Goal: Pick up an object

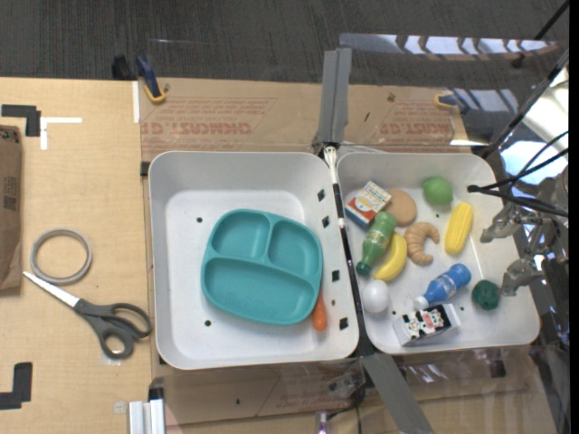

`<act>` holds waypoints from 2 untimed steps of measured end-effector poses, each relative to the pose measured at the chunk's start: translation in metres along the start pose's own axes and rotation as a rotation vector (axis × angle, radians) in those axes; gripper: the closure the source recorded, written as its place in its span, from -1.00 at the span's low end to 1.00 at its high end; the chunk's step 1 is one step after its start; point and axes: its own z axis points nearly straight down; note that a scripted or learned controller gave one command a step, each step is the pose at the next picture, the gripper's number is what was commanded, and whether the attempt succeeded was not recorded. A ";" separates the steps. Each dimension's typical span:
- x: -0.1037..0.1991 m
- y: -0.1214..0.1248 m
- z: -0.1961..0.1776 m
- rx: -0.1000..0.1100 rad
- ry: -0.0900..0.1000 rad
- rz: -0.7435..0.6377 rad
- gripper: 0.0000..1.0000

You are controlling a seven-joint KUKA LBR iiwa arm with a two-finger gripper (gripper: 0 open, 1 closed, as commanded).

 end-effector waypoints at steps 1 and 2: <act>-0.067 -0.004 0.093 0.008 -0.022 0.047 -1.00; -0.098 0.005 0.114 0.001 -0.004 0.112 -1.00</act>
